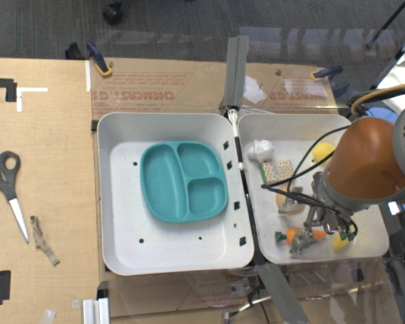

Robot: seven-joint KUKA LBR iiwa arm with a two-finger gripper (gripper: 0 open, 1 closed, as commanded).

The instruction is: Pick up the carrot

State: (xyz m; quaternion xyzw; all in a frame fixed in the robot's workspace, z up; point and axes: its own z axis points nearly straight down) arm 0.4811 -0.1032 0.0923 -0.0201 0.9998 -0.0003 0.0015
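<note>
Left bin [115, 201]: one teal divided plate [184, 181], its compartments bare. Right bin [270, 248]: white crumpled item [260, 150] and patterned packet [275, 172] toward the back, yellow pieces [322, 153] beside the arm, carrot [289, 235] near the front wall. Pincer [305, 240] low over the carrot, tips touching or just beside it; cannot tell whether the tips are apart or together. Scissors [10, 187] on worktop [40, 147], far left.

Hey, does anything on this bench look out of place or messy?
Nothing is spilled or damaged. The teal divided plate sits slightly rotated in the left bin, and scissors lie loose on the bench beside it.
</note>
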